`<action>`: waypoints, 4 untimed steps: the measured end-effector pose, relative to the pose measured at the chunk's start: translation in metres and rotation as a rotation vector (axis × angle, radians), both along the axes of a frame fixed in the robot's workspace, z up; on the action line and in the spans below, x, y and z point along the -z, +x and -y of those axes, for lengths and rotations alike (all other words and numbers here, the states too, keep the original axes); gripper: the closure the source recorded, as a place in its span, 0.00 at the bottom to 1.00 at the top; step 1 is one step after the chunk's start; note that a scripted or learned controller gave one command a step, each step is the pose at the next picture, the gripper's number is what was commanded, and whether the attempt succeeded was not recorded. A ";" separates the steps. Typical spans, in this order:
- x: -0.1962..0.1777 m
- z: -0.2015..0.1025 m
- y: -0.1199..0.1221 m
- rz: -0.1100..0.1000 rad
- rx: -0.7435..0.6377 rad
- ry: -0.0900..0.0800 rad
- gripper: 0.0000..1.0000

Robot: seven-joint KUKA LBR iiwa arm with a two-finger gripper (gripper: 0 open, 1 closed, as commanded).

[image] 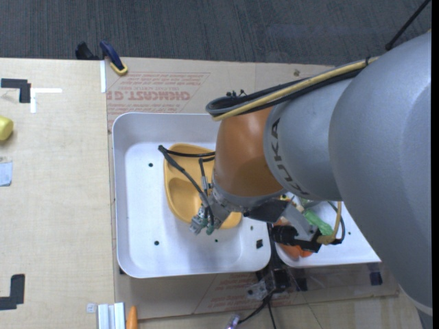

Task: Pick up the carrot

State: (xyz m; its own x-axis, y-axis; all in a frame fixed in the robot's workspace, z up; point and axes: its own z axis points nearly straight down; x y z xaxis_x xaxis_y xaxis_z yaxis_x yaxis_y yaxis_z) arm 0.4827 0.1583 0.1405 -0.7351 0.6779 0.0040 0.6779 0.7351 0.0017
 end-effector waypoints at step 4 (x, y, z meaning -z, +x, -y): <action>0.047 0.013 0.067 -0.007 -0.496 0.008 1.00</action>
